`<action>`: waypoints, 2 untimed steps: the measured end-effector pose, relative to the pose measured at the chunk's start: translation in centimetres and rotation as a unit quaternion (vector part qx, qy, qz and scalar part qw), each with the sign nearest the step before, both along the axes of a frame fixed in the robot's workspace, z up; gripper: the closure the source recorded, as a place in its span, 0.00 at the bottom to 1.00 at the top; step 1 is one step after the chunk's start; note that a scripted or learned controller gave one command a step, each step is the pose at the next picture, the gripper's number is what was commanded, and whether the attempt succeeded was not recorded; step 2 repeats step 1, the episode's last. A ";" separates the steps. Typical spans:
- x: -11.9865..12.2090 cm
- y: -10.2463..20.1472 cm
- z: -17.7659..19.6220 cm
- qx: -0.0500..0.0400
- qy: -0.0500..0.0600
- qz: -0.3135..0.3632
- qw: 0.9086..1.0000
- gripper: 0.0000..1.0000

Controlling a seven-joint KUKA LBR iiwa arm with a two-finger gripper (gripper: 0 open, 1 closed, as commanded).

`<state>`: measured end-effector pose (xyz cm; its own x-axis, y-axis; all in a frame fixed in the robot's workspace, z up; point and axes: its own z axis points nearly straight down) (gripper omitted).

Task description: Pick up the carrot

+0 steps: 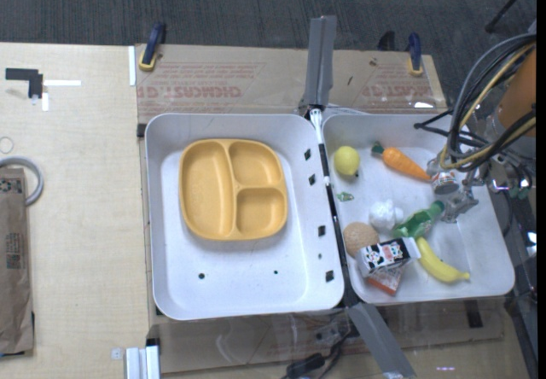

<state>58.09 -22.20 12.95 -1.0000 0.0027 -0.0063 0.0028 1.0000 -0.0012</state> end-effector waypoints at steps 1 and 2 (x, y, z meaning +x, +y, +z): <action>-1.5 2.1 -3.7 0.000 0.001 0.207 0.978 0.00; -1.5 2.1 -3.7 0.000 0.001 0.207 0.978 0.00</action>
